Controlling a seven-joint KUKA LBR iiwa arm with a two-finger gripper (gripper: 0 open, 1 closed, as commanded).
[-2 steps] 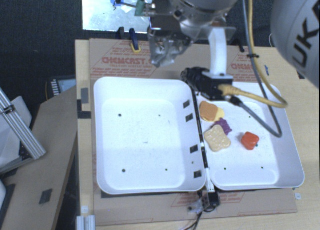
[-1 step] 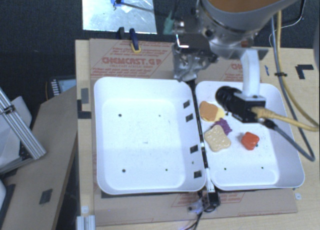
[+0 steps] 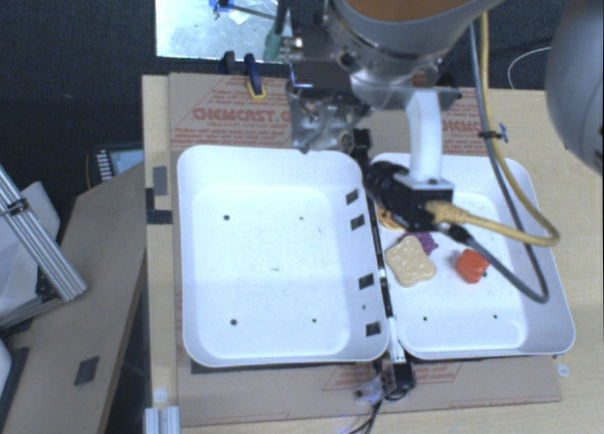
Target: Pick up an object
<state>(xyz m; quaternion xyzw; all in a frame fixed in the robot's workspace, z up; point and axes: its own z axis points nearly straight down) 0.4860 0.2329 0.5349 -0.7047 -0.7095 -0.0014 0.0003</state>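
In the right bin point(image 3: 491, 338) lie a tan, toast-shaped piece point(image 3: 411, 260), a small orange-red object point(image 3: 472, 265) and a small purple piece point(image 3: 427, 242). My gripper point(image 3: 321, 130) hangs under the orange-banded wrist, over the far rim of the left bin point(image 3: 274, 262) near the divide between the bins. It is well up and to the left of those objects. Its metal tip is blurred and dark, and I see nothing held in it.
A black unit point(image 3: 411, 198) on a white post point(image 3: 425, 140), with a yellow cable point(image 3: 510, 229) and a grey cable trailing right, sits over the right bin's far left part. Black clips point(image 3: 363, 253) line the seam between bins. Cardboard lies beneath both bins.
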